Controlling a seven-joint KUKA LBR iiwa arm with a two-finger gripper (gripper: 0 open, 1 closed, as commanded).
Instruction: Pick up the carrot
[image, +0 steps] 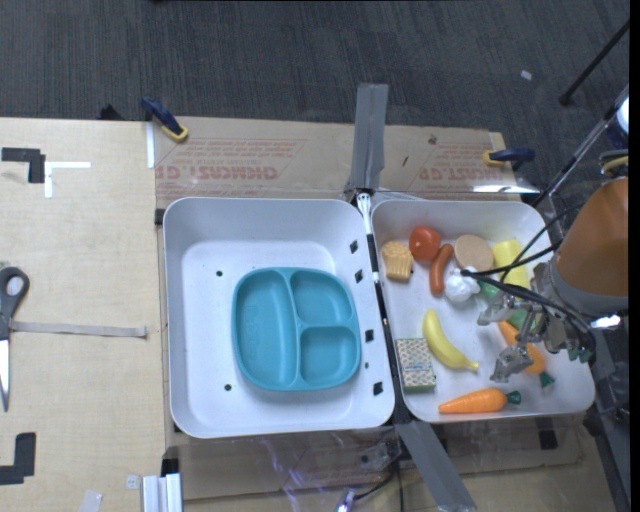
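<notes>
My gripper (510, 350) hangs low over the right bin (560, 408), its metal fingers (497, 369) pointing down toward the floor of the bin. From this slanted view I cannot tell whether the jaws are spread or pressed together; cables and the fingers themselves blur into one cluster. Something orange (532, 356) shows just at the fingers, but I can't say whether it is pinched, merely beside them, or what it is.

The carrot (474, 402) I take to be my target lies flat near the bin's front edge, green stub pointing right, just below and left of the gripper and apart from it. It sits clear of its neighbours, which should make a top-down pinch across its width easy, I judge.

Further out, a banana (447, 343) curves beside a sponge (415, 363); a tomato (424, 241), sausage (440, 268), corn (398, 261) and a bun (473, 251) crowd the back. The left bin (190, 330) holds a blue tray (296, 328).

The arm (600, 250) comes in from the right, orange band high, wrist bent steeply down over the bin.
</notes>
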